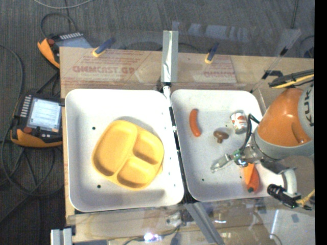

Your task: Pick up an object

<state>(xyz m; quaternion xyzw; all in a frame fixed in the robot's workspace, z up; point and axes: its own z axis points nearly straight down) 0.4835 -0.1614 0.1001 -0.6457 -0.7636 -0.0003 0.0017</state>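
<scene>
- Camera view: a carrot (249, 179), orange, lies at the near right of the right-hand bin (204, 182), its long axis running near to far, partly under the arm's wrist.
- The gripper (220, 163) hangs low over the same bin, fingers reaching left; whether they are apart or together cannot be told, and nothing is visible between them.
- The carrot sits just right of the fingertips, close beside the wrist; judged from this, a grasp would call for a shift right and a turn across the carrot's length.
- Farther off in that bin: a small brown mushroom-like piece (220, 135), a sausage (194, 122) lying near to far, a white-and-red item (238, 121).
- The left bin (76, 137) holds a yellow divided plate (129, 152).
</scene>
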